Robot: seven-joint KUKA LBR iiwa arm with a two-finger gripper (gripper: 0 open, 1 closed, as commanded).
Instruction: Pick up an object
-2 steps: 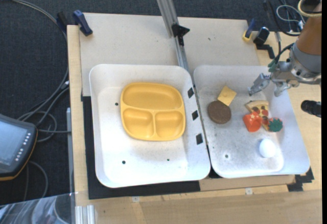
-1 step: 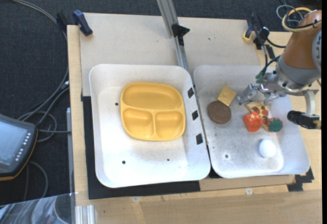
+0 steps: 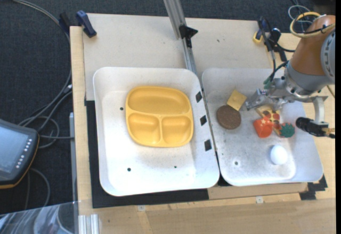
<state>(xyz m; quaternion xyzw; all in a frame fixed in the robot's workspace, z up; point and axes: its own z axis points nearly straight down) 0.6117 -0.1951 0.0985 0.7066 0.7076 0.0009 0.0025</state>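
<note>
Red and yellow soft toy [image 3: 266, 123], the likeliest pick target: lying in the right-hand shallow white bin [image 3: 234, 166], toward its far right side, directly under the two-finger gripper [image 3: 268, 101]. Touching on its right, a small green knobbly piece [image 3: 287, 130]. Gripper poised low over the toy's upper edge, wrist tilted in from the right; probably positioned so for a descent onto the toy. Opening of the gripper: cannot be told from this slant. Nothing seen held. Grey arm with orange band [image 3: 311, 51] reaching in over the bin's right rim.

Other contents of the right bin: brown round flat disc [image 3: 228, 118] near the centre; tan square block [image 3: 236, 100] just beside it, up and to the right; white ball [image 3: 278, 154] nearer the front wall, apart from the rest. Loose scatter, no stacking, so each item open to approach from above.

Left-hand shallow white bin [image 3: 114, 171]: one yellow plastic divided tray [image 3: 159, 115], three compartments, flat on the floor, nothing in the compartments.
</note>
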